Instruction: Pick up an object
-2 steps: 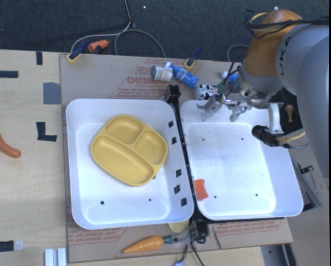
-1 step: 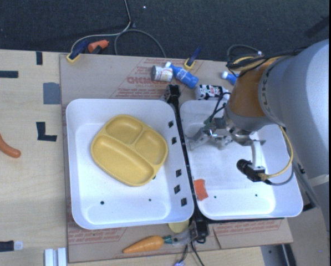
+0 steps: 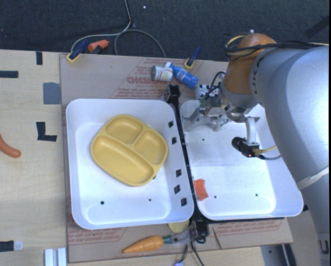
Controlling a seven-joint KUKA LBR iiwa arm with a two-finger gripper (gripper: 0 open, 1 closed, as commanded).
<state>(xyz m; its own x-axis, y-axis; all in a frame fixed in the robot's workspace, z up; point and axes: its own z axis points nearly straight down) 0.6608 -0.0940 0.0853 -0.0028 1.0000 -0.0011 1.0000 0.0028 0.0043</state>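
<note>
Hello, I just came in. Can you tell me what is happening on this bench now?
A grey robot arm reaches in from the right over the right bin, its pincer near that bin's far left corner. A small orange object lies by the bin's left wall, apart from the pincer. The left bin holds a yellow divided plate. Nothing looks picked up yet.

I see smooth, glossy white plastic bins (image 3: 82, 204), a matt yellow plastic divided plate (image 3: 129, 148) at frame centre-left, brown cardboard (image 3: 121, 82) beneath, and the arm's (image 3: 298, 93) satin grey shell at right.
</note>
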